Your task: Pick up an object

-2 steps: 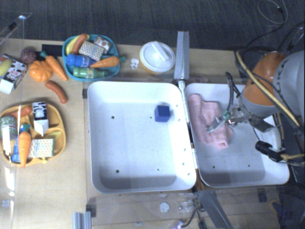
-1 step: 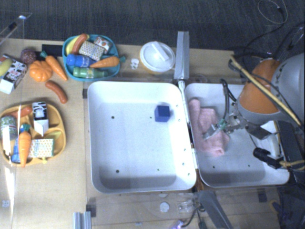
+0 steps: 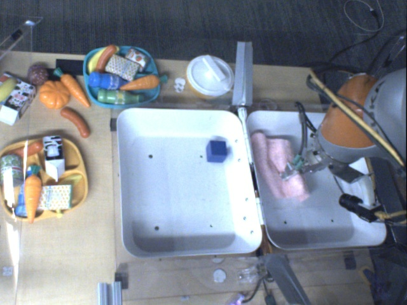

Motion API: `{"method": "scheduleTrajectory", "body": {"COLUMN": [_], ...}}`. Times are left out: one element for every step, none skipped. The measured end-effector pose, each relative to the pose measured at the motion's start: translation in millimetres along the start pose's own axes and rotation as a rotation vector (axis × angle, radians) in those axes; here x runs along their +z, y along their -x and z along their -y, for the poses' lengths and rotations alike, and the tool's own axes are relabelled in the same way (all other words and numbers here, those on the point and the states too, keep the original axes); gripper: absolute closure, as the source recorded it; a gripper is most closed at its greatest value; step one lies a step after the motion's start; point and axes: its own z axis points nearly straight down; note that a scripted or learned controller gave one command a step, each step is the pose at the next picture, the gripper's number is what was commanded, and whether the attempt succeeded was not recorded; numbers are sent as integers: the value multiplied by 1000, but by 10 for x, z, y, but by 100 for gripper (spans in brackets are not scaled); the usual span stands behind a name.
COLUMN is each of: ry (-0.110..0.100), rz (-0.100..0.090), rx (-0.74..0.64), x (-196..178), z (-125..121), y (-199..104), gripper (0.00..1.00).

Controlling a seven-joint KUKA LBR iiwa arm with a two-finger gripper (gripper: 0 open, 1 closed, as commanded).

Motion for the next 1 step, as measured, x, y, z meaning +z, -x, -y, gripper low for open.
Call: {"method": "scheduleTrajectory", "body": {"ry": [-17], "rz": [-4], "rx": [36], "x": [-809], "z": [-865], "y": [-100], "gripper": [100]}}
